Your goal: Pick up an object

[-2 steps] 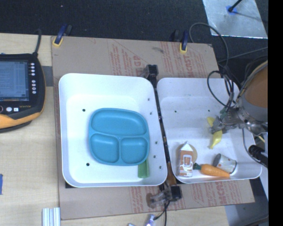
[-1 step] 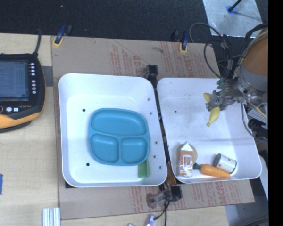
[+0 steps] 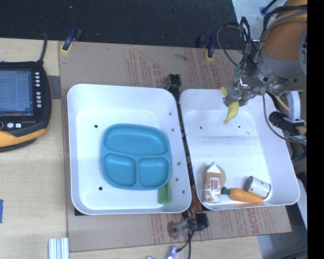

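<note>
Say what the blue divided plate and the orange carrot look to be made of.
Blue divided plate: likely moulded plastic, matte; uniform colour, soft rounded compartment edges. Orange carrot: probably plastic toy food, smooth with a slight sheen, though too small to be sure.

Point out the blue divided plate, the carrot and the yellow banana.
blue divided plate (image 3: 135, 155): camera view, on its middle ridge, in the left bin.
carrot (image 3: 246, 196): camera view, mid-body, near the right bin's front edge.
yellow banana (image 3: 232, 111): camera view, on its lower hanging half, below the end effector.
</note>
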Robot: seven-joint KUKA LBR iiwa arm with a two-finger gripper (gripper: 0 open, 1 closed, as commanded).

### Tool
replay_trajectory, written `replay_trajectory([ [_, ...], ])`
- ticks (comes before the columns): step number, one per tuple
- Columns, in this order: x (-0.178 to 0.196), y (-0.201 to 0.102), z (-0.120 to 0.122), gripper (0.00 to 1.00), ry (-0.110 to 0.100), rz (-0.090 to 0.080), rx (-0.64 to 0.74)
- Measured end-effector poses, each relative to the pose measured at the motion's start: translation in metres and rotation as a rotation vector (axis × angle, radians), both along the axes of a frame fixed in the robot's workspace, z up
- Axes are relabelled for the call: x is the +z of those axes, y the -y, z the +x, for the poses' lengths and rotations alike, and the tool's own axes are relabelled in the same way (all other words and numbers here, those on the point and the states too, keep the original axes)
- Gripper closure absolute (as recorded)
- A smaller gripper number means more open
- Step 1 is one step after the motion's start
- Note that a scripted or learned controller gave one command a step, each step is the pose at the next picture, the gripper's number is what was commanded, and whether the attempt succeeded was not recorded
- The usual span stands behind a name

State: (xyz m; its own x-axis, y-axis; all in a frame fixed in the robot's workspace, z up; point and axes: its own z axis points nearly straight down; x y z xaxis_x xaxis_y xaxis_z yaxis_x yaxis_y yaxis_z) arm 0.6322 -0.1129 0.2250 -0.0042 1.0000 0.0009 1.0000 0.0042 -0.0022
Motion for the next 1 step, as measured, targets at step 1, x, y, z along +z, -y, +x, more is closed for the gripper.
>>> replay_trajectory([
  [1,-0.0086,-0.0456,-0.0196,1.00,-0.003,-0.001,0.002],
])
